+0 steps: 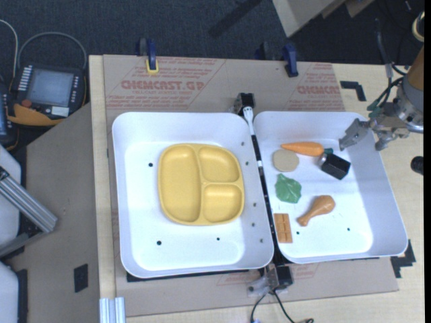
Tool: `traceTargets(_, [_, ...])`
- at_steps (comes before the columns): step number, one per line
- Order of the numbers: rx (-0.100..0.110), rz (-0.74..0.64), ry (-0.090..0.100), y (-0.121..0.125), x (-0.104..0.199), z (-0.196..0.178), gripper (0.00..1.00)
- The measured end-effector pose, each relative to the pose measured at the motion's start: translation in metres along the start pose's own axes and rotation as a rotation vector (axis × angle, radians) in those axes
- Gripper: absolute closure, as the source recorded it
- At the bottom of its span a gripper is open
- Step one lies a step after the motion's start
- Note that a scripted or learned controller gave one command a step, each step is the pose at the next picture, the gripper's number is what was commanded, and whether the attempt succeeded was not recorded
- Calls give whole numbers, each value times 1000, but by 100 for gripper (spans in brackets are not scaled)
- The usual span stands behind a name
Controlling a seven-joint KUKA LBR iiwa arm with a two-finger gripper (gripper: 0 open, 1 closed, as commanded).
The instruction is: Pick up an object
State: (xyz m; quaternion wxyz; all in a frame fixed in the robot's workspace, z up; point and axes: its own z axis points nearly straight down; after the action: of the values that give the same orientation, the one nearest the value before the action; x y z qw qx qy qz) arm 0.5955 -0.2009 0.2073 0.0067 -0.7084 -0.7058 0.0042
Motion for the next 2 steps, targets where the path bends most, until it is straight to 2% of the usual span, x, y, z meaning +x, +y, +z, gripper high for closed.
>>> traceTargets(1, [-14, -4, -3, 3, 1, -8, 0])
traceTargets(2, [-9, -4, -2, -1, 7, 37, 0])
